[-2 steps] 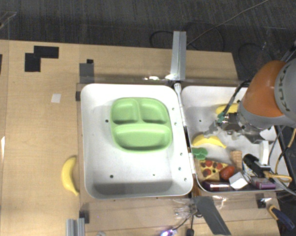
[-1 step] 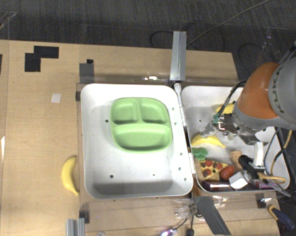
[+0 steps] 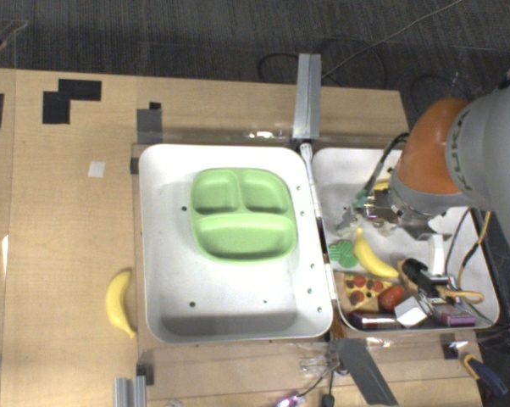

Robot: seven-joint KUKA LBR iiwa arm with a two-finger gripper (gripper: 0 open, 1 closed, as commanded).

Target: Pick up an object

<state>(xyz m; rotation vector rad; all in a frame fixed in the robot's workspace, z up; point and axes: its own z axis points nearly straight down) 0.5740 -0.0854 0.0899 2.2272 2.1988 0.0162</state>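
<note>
Nothing is picked up yet as far as I can see — no object sits between any fingers. The grey arm with the orange band [image 3: 433,155] hangs over the right shallow white bin [image 3: 340,170], and the gripper [image 3: 382,212] is down low in the middle of that bin, but it's too cluttered with cables to say whether it's spread or closed, so I can't tell.

Closest candidate is the yellow plastic banana [image 3: 372,259], lying just below the gripper, towards the bin's front edge. My guess is that's the target, and the whole descend, close and lift part is left to do.

Stuff around it: a small green leafy toy [image 3: 341,252] touching the banana's left side, a pizza-slice toy [image 3: 357,288] and a red piece [image 3: 391,296] along the front edge — pretty crowded there, so a grab could snag a neighbour. The left white bin [image 3: 166,227] holds a green divided plastic plate [image 3: 241,213], and a second yellow banana [image 3: 119,302] lies out on the wooden bench [image 3: 60,227], near the left bin's front-left corner.
</note>
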